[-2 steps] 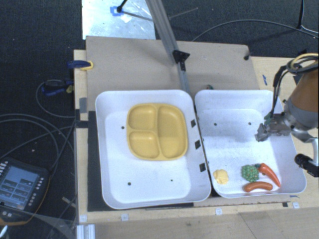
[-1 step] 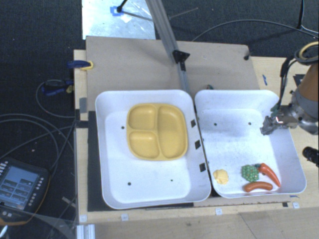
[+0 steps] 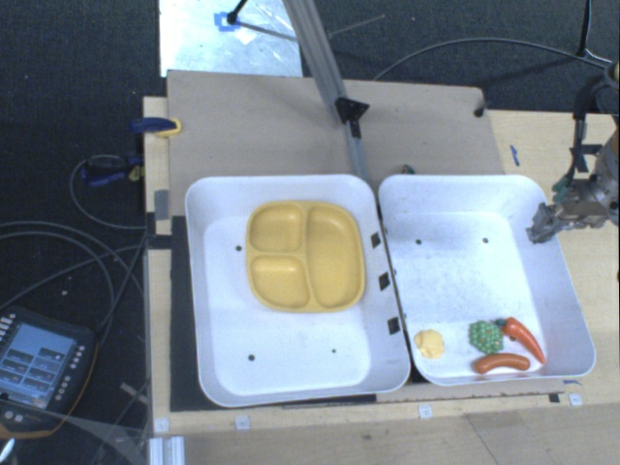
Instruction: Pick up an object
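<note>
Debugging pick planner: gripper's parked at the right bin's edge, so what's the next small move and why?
Probably swing the gripper inward and toward the near corner of the right bin. It sits at the bin's far right rim, while the only pickable items, a carrot, sausage, green piece and yellow piece, cluster in that near corner. The carrot lies closest to its side.

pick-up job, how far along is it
Done: nothing looks lifted. The orange toy carrot, green toy broccoli, red toy sausage and pale yellow lump all lie in the right white bin. In hand: the hand sits at that bin's right rim. Left: the whole grasp.
</note>
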`<action>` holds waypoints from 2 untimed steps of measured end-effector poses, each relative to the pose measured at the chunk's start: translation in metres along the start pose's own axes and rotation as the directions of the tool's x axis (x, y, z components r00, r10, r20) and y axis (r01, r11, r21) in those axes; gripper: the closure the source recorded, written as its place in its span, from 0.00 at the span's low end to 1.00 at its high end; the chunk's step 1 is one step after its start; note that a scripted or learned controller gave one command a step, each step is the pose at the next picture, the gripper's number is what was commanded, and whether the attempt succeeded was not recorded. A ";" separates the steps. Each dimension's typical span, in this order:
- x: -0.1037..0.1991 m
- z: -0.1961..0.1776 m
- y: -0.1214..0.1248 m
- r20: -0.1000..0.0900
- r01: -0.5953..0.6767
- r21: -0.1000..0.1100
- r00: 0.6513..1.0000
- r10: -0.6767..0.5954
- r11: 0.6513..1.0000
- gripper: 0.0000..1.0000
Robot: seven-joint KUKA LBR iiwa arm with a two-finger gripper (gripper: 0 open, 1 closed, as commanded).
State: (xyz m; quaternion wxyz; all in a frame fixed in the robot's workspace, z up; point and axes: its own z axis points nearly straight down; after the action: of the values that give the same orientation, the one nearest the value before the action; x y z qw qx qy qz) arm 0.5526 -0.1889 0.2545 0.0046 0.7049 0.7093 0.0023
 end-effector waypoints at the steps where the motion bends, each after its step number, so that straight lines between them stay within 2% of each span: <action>1: 0.000 -0.008 0.001 -0.002 0.001 0.006 1.000 -0.001 1.000 1.00; 2: 0.057 -0.013 0.014 -0.005 0.006 0.006 1.000 -0.006 1.000 1.00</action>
State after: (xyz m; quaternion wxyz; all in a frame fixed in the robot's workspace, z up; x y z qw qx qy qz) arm 0.5665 -0.1316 0.2671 0.0010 0.7029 0.7113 0.0019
